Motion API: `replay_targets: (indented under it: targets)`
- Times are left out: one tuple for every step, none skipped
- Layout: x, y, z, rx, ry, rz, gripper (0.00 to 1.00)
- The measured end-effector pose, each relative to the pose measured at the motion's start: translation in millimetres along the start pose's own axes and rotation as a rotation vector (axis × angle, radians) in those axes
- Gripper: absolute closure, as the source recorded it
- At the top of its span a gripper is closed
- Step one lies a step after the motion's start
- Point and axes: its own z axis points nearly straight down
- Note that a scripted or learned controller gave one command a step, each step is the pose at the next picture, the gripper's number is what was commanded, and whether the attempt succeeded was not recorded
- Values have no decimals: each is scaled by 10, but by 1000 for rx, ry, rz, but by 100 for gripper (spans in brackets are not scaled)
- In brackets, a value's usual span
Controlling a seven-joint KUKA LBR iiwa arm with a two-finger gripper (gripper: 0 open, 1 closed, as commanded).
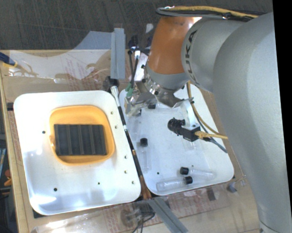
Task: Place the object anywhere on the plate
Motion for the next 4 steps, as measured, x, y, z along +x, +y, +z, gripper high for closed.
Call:
replay_targets:
  targets:
    - [2,0,0,0,0,0,0]
    - [3,7,-63,6,1,-7,100]
    - [5,7,-62,7,1,-7,0]
    - [4,13,-122,13,1,-14,100]
